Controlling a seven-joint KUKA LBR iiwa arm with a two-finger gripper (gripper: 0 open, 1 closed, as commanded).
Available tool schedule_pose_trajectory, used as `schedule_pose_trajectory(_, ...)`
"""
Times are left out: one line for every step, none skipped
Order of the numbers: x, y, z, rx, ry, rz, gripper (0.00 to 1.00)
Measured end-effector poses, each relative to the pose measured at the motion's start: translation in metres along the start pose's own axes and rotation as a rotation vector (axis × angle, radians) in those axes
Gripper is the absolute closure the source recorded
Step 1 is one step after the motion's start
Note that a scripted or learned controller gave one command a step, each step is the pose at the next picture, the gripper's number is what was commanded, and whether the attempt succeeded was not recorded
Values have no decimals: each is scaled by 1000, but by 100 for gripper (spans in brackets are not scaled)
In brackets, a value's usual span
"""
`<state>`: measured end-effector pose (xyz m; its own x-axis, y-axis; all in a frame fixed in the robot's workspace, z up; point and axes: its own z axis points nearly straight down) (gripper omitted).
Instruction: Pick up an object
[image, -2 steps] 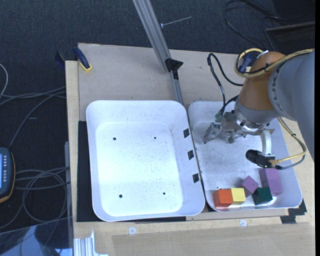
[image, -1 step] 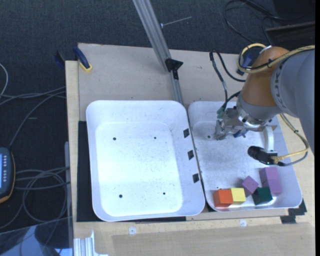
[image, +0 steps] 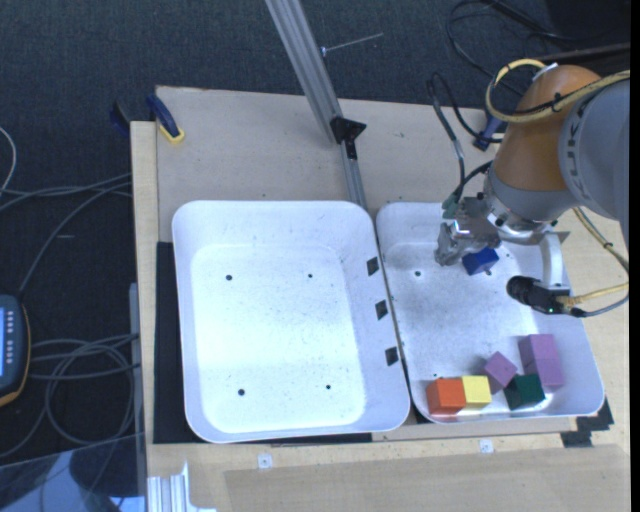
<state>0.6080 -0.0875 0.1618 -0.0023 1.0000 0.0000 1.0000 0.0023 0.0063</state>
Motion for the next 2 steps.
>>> schedule_pose_trajectory(4,-6,-60,-2,-1,0,100)
schedule_pose_trajectory(2,-5,-104,-1,-1,1,100)
